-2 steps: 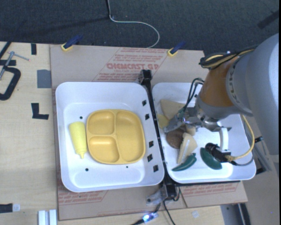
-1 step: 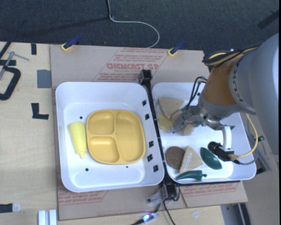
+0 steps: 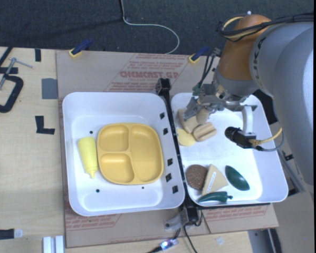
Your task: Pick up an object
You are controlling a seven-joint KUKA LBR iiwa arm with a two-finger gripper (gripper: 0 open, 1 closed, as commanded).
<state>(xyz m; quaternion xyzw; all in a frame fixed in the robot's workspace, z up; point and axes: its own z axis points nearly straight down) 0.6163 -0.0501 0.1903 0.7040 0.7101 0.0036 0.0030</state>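
My gripper [image 3: 195,111] reaches down into the right bin [image 3: 268,157] near its upper left corner, right above a cluster of pale beige pieces. A tan cylinder-like piece [image 3: 204,132] and a yellowish flat piece [image 3: 185,137] lie just below its tip. Lower in the same bin lie a brown round cookie-like object [image 3: 196,176], a beige wedge [image 3: 216,179], a dark green oval [image 3: 237,177] and a green pepper-like object [image 3: 214,197]. The left bin [image 3: 78,109] holds a yellow divided plate [image 3: 130,153] and a yellow bottle [image 3: 87,155].
The grey arm with its orange band [image 3: 242,46] covers the upper right of the right bin. A black divider clip strip [image 3: 169,136] runs between the bins. Clamps [image 3: 5,88] lie on the bench at far left. A white cable [image 3: 147,25] lies behind the bins.
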